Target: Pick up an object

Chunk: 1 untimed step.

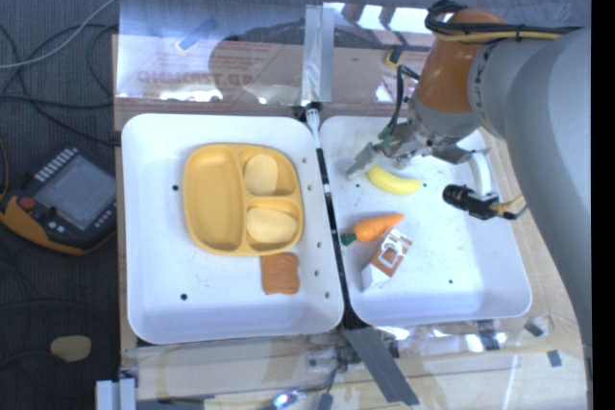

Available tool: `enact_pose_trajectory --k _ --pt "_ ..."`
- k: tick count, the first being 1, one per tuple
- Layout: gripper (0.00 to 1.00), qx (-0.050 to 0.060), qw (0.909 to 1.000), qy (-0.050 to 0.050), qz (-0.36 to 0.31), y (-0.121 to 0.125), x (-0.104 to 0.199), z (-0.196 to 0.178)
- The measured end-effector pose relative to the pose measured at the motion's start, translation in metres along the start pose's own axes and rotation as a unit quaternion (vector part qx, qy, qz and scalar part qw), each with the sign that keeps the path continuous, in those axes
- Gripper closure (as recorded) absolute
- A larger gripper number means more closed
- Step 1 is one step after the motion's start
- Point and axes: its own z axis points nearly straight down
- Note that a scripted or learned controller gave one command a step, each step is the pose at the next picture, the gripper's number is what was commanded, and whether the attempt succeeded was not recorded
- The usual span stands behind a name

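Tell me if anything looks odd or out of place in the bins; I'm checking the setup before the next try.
Nothing is spilled or damaged. The small white-and-orange carton lies tipped on its side in the right bin beside the carrot. A toast-like piece sits outside the yellow tray.

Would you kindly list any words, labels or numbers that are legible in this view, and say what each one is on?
None can be read.
Clear panel behind the left bin: faint reddish lettering, too blurred by glare.
Small orange-and-white carton in the right bin: white mark, illegible.
Handheld pendant on the floor: screen too small.
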Motion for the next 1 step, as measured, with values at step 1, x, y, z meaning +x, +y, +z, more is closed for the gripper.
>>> enact_pose_trajectory --k 1 --pt "1.00 -0.002 1.0000 0.001 0.000 0.0019 0.0010 -0.0114"
